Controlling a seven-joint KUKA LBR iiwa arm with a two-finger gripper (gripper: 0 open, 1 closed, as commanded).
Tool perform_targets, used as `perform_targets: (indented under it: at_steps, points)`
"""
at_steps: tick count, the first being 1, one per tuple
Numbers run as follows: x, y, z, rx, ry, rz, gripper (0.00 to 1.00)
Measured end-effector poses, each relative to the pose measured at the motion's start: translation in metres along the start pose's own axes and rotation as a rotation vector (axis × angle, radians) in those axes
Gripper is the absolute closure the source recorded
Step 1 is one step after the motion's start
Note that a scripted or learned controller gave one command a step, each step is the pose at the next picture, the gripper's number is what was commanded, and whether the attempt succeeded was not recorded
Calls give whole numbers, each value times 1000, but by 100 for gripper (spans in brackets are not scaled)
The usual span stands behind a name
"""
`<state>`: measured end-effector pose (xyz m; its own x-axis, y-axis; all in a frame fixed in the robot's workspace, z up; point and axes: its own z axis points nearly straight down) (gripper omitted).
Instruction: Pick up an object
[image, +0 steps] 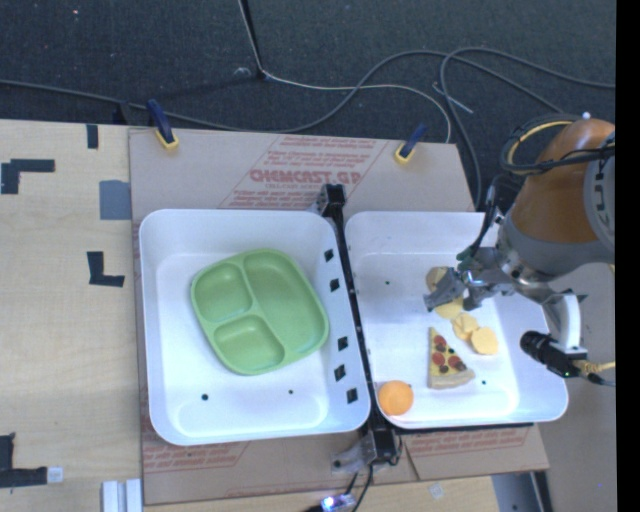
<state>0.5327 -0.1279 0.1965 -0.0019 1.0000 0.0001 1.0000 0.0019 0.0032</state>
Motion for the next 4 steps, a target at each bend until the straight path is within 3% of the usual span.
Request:
perform_targets:
  at_steps: [1, 2, 4]
  points:
    - [1, 1, -16, 2, 1, 0, 100]
    - [54, 17, -26, 4, 2, -5, 100]
    - [149, 62, -7, 5, 1, -4, 100]
